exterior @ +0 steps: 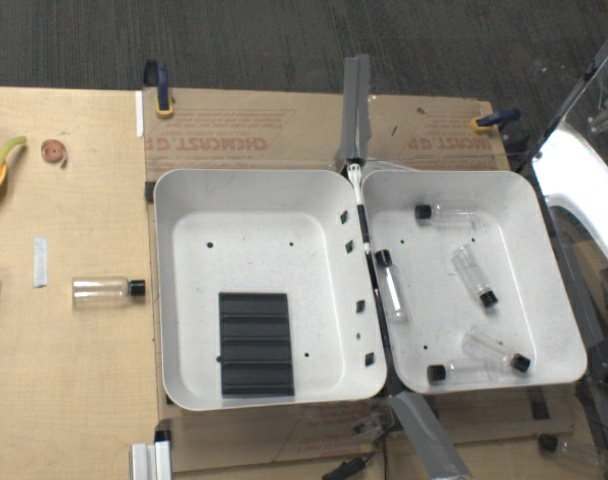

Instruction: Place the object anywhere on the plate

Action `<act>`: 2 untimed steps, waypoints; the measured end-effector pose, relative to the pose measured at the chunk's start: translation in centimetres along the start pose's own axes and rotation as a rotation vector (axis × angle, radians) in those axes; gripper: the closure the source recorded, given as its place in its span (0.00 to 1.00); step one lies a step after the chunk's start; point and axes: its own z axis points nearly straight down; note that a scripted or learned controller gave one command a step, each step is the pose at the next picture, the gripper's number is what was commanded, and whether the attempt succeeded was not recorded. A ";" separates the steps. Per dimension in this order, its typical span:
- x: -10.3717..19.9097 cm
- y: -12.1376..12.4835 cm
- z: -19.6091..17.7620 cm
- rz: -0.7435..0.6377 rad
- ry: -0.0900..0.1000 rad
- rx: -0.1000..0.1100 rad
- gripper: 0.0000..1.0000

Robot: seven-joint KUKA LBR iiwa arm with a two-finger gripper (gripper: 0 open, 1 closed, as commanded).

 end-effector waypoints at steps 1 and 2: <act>3.0 6.6 0.1 0.121 -0.001 0.000 0.00; 1.2 -0.2 0.0 0.320 0.000 0.001 0.00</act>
